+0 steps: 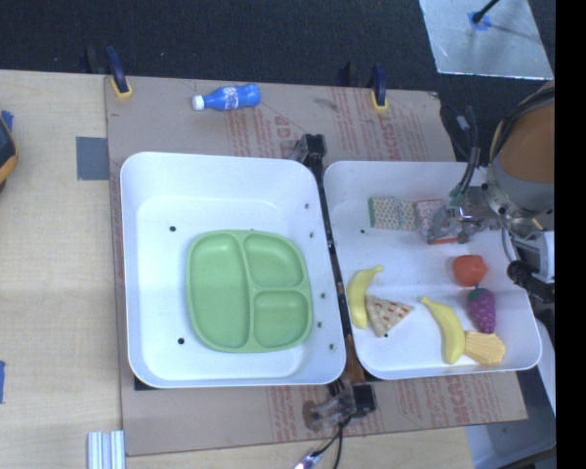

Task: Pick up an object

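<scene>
We see the table [49, 262] carrying two white bins side by side. Left bin [146, 179] holds a green divided plate [247, 289], flat, roughly centred. Right bin [410, 179] holds the pickable items: a patterned sponge [392, 213] near the far wall, a tomato [470, 269], purple grapes [481, 309], two bananas [359, 293] [446, 328], a pizza slice [387, 314] just beside the left banana, and a yellow wedge [484, 348] touching the right banana's tip. The arm [523, 154] reaches in from the right; the end effector [449, 225] sits low at a pinkish item [430, 211] beside the sponge. We can't tell how far the end effector is open or whether it grips anything. A blue bottle [227, 98] lies on the cardboard behind the bins.
</scene>
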